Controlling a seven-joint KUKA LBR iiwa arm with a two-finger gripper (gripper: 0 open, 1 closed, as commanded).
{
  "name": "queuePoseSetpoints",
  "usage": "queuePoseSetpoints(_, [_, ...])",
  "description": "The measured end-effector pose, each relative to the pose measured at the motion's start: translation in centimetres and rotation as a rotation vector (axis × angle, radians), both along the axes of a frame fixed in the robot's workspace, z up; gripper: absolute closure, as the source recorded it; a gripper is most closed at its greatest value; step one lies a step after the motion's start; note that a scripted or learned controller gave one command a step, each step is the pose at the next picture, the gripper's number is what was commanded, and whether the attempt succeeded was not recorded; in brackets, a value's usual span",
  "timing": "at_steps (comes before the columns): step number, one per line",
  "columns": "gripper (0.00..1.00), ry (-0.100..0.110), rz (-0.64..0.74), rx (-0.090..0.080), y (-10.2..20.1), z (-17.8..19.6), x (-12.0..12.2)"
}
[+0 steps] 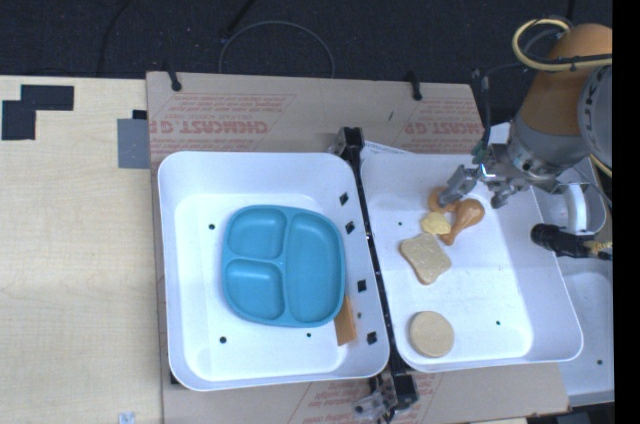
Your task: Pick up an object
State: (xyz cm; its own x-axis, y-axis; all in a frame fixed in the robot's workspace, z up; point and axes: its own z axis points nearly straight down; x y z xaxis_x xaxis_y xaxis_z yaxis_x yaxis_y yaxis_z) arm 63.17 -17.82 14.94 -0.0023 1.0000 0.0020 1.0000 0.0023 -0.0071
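A pale wooden bench (70,242) carries a brown cardboard sheet (300,117); two shallow white bins sit side by side on it, left bin (190,202) touching right bin (520,312).

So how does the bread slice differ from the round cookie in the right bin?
The bread slice is roughly square with a darker crust edge; the round cookie is a plain disc. The slice lies turned at a slant mid-bin, close below the gripper; the cookie sits alone near the front wall of the right bin. Both are pale tan and lie flat.
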Motion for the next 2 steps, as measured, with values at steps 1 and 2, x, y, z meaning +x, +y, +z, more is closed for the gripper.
queuePoseSetpoints(1, [0.00, 0.000, 0.003, 0.000, 0.32, -6.31, 0.36])
queuePoseSetpoints(2, [0.00, -0.004, 0.003, -0.001, 0.35, -6.16, 0.35])
